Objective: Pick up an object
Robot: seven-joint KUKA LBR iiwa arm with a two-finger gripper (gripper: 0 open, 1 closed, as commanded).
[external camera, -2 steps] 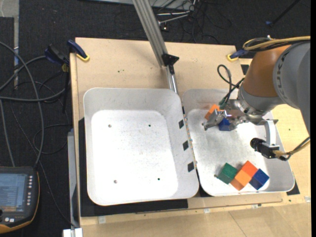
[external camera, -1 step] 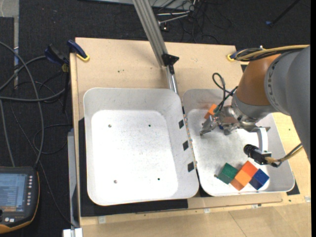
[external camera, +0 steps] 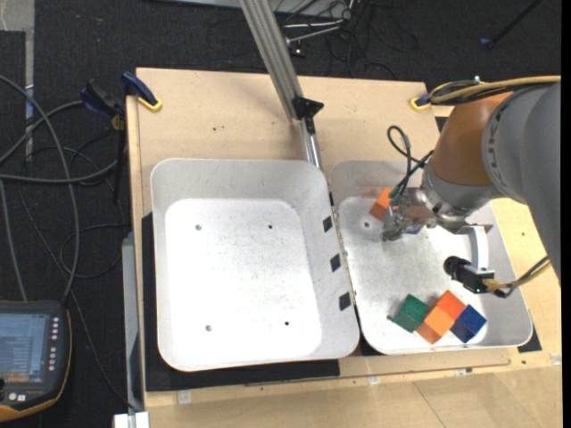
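The desk [external camera: 223, 105] carries two white bins; no writing on anything is readable from here. The left bin [external camera: 169, 239] sits beside the right bin [external camera: 513, 328]. The arm [external camera: 508, 141] reaches in from the right, its end effector [external camera: 394, 226] low in the right bin's far part. An orange block [external camera: 382, 205] lies just left of it, possibly touching. Green [external camera: 411, 313], orange [external camera: 440, 316] and blue [external camera: 467, 323] blocks cluster at the near edge.
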